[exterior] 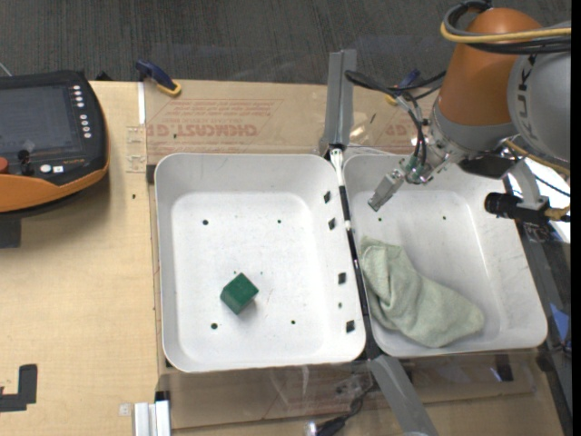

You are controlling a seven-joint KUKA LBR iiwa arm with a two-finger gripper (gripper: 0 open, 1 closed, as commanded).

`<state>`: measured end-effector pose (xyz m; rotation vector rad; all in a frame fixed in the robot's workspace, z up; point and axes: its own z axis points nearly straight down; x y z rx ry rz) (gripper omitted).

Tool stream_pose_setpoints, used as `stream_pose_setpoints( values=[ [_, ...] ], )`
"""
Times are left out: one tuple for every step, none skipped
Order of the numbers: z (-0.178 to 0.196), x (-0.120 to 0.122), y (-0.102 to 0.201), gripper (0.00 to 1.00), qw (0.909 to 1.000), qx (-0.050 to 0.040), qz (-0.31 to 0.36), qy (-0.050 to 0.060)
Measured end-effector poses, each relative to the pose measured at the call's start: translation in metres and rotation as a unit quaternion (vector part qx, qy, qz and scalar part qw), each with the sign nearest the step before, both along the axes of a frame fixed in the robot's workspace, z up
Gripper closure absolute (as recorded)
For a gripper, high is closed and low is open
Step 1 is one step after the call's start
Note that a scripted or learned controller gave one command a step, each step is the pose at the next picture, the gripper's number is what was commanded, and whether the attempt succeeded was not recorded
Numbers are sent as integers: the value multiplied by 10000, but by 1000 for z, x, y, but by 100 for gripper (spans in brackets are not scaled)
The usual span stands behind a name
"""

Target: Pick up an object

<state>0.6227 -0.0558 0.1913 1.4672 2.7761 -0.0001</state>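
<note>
Pale cloth (418,300) bunched in right bin (508,243); gripper (386,192) above, finger state unreadable. Risk: pinches loose fold, cloth slips out.

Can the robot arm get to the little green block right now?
Probably yes. The green block lies alone in the left bin, nothing on or beside it. The gripper hovers over the right bin, so the arm would have to cross the divider between them.

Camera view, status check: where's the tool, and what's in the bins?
Tool over right bin's back left corner, holding nothing visible. Green block in left bin, untouched. Pale cloth in right bin, below tool.
</note>
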Motion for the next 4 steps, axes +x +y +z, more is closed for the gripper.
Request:
stream_pose_setpoints(
  values=[
    [-1,-92,67,0,9997,1,-245,19],
    [-1,-56,94,0,9928,-1,1196,5],
    [-26,-40,157,0,9999,-3,-122,14],
    [24,20,236,0,9787,0,2052,-10]
  ],
)
